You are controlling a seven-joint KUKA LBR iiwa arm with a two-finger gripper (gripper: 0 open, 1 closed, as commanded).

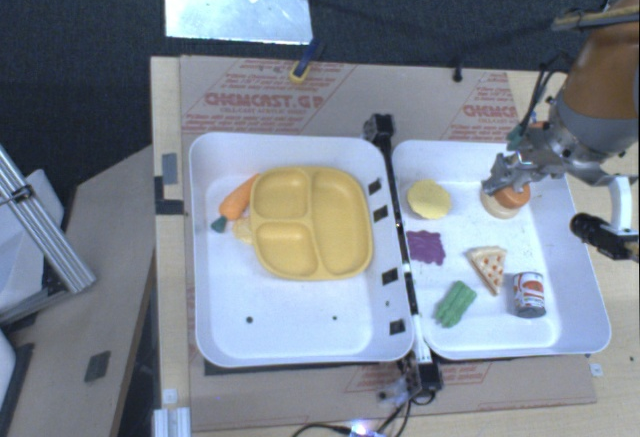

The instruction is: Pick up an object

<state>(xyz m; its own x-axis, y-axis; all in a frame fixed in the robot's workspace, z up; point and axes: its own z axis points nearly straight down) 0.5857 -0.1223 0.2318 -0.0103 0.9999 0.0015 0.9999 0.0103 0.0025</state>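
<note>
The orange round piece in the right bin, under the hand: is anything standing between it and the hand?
Nothing visible does. The hand is directly over the orange round piece, at the far side of the right bin. Its nearest neighbours, the yellow disc and the pizza slice, lie apart from it.

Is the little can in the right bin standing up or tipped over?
Upright: the can shows its round top above its label, standing on the right bin floor.

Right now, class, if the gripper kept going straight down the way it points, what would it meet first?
Most likely the small round orange-and-white object in the right white bin: the gripper sits directly over it. Depth is unclear from this slanted view, so I cannot tell whether they already touch.
</note>
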